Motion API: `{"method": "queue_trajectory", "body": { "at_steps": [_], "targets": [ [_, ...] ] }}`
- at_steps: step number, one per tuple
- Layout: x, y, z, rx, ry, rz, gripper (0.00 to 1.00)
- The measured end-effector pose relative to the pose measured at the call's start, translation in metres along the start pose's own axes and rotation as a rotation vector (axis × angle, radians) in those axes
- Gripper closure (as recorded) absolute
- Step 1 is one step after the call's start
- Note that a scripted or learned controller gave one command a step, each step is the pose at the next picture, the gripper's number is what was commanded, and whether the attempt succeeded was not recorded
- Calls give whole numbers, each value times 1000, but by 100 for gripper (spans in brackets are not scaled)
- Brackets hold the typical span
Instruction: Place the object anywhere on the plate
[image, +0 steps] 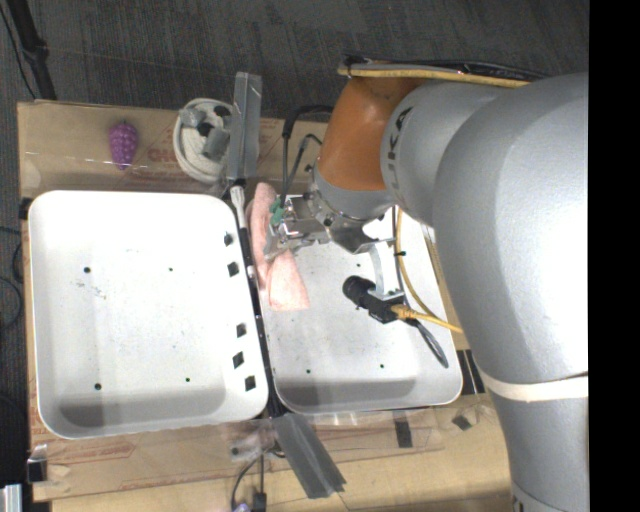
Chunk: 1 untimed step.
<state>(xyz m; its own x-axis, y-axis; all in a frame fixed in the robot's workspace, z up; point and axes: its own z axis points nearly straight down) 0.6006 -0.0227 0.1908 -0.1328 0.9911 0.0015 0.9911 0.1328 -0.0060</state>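
Observation:
A pink, plate-like thing (285, 282) lies at the left wall of the right bin (350, 385), with its upper part running up along the divider. My gripper (284, 224) hangs directly over that upper part, close to the bin's back left corner. A small green bit (273, 214) shows at the gripper's tip; I cannot make out what it is or whether it is held. The grey arm with its orange band (360, 130) covers the right side of the bin.
The left bin (130, 300) lies beside the right one, with black clips (240, 330) along the shared wall. On the bench behind the bins are a purple grape-like toy (123, 143) and a white coil (203, 135). A black cable plug (368, 297) hangs off the wrist.

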Motion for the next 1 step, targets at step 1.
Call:
{"method": "queue_trajectory", "body": {
  "at_steps": [1],
  "targets": [
    [1,0,-40,-2,-1,-9,100]
  ]
}}
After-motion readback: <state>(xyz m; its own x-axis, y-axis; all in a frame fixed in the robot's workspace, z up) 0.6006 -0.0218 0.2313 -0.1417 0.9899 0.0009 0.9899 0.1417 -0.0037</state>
